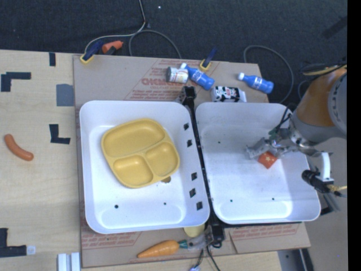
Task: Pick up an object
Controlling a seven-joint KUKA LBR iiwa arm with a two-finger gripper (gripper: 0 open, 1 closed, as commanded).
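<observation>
Reaching in from the right, the arm (321, 109) has its hand (265, 149) low over the right bin (248, 202), and the thing it seems after is a small red-orange block (268, 161) lying on the bin floor in the right half, toward the arm's side. The block sits just below and slightly right of the hand's grey tip as the camera sees it, touching or very nearly so; at this slant I cannot tell whether the hand is open, closed, or already around the block. The block looks squat, with no clear long axis, so the approach angle should matter little. A yellow divided plate (141, 152) lies in the left bin (90, 168), well apart; a carrot (159, 249) rests on the desk (34, 196) in front.
</observation>
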